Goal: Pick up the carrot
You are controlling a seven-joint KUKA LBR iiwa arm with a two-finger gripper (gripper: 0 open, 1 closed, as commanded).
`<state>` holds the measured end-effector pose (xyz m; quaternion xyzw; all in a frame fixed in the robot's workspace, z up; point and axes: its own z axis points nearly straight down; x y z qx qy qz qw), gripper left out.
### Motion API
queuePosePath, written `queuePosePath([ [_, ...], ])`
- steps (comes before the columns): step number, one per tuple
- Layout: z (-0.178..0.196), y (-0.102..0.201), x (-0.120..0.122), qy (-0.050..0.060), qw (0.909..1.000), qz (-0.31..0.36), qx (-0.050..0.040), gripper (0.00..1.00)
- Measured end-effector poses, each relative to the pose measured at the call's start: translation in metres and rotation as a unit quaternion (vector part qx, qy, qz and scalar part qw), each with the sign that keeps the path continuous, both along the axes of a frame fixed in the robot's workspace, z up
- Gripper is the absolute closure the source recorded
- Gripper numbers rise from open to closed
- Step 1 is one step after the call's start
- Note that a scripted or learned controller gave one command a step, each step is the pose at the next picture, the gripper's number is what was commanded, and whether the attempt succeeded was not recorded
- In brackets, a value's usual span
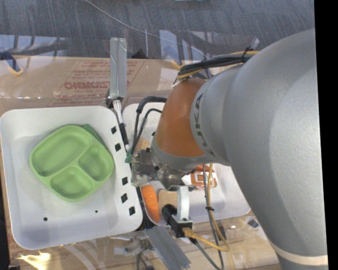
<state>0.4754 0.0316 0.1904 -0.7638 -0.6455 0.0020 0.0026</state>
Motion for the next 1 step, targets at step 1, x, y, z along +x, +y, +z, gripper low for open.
queuePosePath([
  [1,0.0004,0.0259,0.0003,-0.001,0.9969,-0.078,-0.0009,1.0],
])
